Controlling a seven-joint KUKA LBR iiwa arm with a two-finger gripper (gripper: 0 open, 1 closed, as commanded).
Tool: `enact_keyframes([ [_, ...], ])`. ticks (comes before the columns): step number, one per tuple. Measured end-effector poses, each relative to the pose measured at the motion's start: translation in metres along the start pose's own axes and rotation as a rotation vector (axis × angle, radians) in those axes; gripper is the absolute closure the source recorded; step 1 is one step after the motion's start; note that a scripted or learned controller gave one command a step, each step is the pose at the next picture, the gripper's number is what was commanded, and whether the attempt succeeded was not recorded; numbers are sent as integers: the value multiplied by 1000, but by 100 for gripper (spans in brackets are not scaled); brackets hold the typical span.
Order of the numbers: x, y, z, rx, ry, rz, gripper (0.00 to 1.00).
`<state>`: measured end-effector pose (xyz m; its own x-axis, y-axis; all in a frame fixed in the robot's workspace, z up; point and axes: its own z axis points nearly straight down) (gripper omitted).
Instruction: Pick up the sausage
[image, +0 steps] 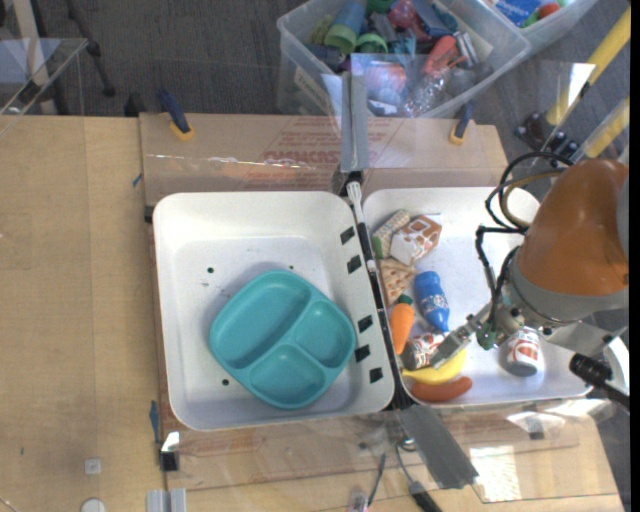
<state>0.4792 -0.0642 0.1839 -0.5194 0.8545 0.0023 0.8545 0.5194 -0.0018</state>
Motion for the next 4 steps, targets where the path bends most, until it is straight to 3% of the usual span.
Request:
enact_keyframes([
  [1, -35, -14, 85, -18, 0, 188, 0],
  [2, -31, -19, 66, -2, -3, 562, 0],
  [3, -27, -12, 95, -13, -3, 680, 0],
  [4, -57, 37, 94, -12, -9, 561, 0],
])
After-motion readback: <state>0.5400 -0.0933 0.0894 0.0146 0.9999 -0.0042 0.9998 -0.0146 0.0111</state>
